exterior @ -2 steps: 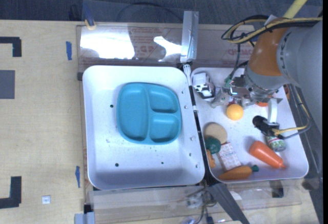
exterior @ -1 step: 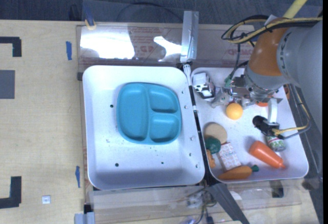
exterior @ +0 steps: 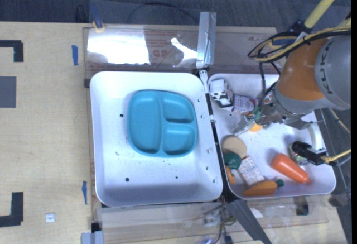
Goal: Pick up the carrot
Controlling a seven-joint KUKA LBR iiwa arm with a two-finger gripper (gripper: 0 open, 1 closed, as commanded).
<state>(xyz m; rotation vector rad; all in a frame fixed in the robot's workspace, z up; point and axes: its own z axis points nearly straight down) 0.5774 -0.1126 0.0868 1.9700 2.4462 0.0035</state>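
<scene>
Carrot (exterior: 289, 168) near end effector (exterior: 257, 120) — seemingly apart.

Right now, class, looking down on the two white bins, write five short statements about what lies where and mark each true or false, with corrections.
1. The blue divided plastic plate lies in the left white bin. True.
2. The large orange plastic carrot lies on the blue plate. False: it lies in the right white bin, near its front right corner.
3. A second, slimmer orange carrot with a green tip lies along the right bin's front edge. True.
4. The large carrot is clamped in the pincer. False: it lies on the bin floor, apart from the arm's wrist.
5. The arm's orange band is over the left bin. False: it is over the right bin.
</scene>
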